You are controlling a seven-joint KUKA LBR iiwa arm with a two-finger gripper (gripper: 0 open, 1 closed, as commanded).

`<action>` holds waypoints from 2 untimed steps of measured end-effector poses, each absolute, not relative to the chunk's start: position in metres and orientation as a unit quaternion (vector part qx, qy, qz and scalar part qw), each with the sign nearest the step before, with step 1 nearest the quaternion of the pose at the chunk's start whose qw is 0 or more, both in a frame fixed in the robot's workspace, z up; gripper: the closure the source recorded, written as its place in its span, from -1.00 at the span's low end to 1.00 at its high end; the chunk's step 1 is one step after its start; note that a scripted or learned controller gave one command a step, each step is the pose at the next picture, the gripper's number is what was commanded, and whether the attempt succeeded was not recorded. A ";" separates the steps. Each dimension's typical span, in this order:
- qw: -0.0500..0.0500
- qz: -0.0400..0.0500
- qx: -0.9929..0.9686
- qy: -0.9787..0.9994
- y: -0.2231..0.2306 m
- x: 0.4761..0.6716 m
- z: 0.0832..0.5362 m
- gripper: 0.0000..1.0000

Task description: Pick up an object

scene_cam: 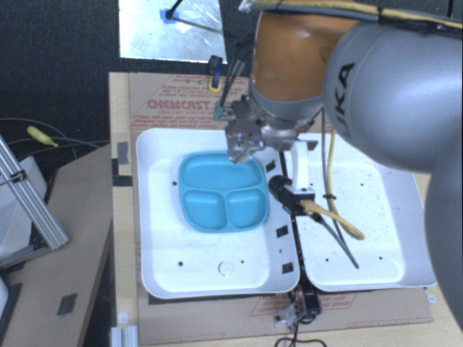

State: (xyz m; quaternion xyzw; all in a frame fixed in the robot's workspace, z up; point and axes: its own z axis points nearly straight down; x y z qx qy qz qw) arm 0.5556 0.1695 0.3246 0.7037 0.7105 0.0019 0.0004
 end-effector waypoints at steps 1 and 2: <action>0.001 0.000 0.707 0.707 0.103 0.496 0.414 1.00; 0.001 0.002 0.704 0.710 0.177 0.514 0.405 1.00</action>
